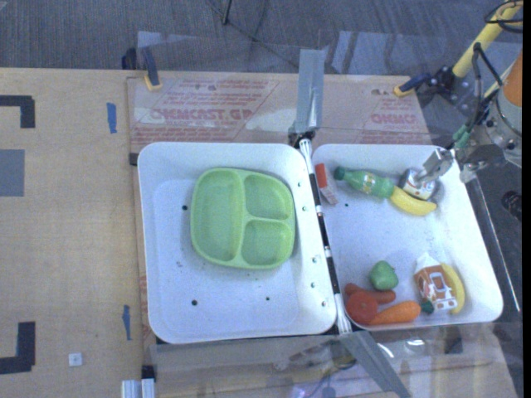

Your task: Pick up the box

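The claw [433, 168] hovers at the right bin's [485, 247] far edge; whether its fingers are open or closed cannot be told. The box [432, 283] lies well nearer the camera. Descending here would likely catch the banana [412, 202] just beneath or the green bottle [365, 182] beside. A second banana [454, 282] touching the box may spoil the grip.

The arm [508, 98] is cut off by the frame's right edge, above the right bin [485, 247]. Its gripper [425, 181] blurs against a banana [412, 202], finger state unreadable.
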### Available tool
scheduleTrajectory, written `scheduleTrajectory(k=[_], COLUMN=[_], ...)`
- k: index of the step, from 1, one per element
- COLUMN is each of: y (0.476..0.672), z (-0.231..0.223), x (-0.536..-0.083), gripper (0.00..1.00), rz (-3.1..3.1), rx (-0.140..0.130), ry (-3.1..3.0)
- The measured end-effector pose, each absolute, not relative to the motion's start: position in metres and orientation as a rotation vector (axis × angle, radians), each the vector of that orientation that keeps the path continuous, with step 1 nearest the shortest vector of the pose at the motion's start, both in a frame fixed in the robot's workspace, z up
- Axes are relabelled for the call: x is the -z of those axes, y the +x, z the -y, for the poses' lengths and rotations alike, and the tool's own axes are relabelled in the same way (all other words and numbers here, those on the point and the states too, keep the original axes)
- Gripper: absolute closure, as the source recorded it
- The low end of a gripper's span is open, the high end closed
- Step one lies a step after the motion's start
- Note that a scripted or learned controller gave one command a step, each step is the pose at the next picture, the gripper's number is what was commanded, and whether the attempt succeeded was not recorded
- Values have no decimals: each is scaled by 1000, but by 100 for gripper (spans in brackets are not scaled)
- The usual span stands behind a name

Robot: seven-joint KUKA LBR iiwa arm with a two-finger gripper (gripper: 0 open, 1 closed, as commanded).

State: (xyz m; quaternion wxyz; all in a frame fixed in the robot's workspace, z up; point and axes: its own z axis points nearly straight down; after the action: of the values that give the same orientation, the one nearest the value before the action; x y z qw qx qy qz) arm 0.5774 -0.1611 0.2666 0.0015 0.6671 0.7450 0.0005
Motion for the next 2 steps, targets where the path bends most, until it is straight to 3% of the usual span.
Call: scheduleTrajectory(k=[1,2], y=[586,666], z=[108,124], x=[-105,-89], gripper=[0,0], rz=[-2269,-2312], rx=[1,10], ry=[2174,2138])
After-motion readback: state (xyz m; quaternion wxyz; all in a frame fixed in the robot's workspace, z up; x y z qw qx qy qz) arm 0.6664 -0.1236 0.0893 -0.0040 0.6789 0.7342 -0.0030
